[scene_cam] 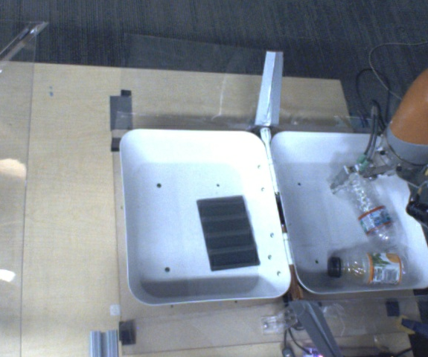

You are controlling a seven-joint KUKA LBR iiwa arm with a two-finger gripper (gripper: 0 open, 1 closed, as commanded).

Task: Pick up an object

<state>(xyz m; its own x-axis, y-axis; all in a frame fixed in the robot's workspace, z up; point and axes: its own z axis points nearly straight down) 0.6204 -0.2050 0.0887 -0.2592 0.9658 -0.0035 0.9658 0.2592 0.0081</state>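
Note:
A black ribbed rectangular block [228,233] lies flat in the left bin [147,162], a little right of its middle. In the right bin [303,162], a crumpled clear plastic bottle [368,213] with a red and blue label lies near the middle right. A second bottle [366,268] with a black cap and a yellowish label lies on its side along the front wall. My gripper [364,166] reaches in from the right and hangs just above the far end of the clear bottle. Nothing is visibly held in it.
The grey arm with its orange band [420,117] stands over the right bin's far right corner. A metal divider post [269,88] rises behind the gap between the bins. Black clamps [121,110] hold the bins' corners to the wooden bench.

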